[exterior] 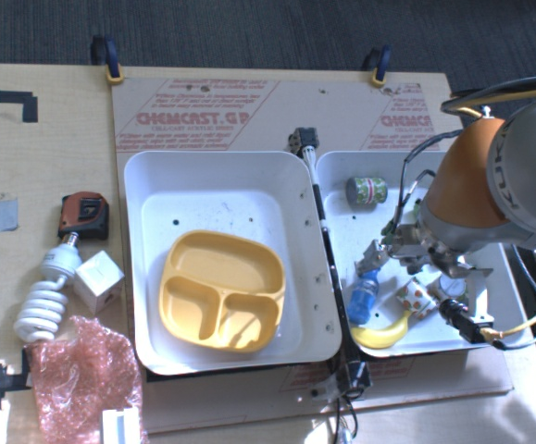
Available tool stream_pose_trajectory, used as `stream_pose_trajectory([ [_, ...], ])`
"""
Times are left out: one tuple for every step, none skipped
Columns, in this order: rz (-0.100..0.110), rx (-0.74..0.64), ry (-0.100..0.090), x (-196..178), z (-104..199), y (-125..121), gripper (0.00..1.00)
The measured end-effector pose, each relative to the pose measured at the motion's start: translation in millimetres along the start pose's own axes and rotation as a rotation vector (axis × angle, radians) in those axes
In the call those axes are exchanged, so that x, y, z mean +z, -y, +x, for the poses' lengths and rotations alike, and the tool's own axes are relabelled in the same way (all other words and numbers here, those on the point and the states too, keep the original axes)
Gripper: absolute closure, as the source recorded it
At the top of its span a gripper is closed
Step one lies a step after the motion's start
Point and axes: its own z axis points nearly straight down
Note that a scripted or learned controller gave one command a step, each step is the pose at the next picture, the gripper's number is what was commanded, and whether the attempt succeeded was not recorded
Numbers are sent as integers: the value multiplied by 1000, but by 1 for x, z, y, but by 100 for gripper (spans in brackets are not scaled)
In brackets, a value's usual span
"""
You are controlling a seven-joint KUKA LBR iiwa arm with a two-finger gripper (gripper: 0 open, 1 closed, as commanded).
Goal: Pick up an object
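While the arm (490,178) leans in from the right of the frame, its gripper (399,248) hangs low over the right bin (342,169), just above the blue bottle (363,296), likely lined up to take it. Whether its fingers are open or closed I cannot tell. Nearby lie a banana (383,333) and a green can (367,190); the yellow plate (221,289) sits in the left bin (147,192).

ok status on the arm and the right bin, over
Gripper down in right bin, over blue bottle; grasp unclear. Banana, small can and patterned item loose nearby. Left bin holds yellow divided plate.
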Motion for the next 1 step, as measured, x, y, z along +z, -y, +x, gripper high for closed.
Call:
stream_pose_trajectory([
  [-2, 2, 0, -10, -1, -1, 100],
])
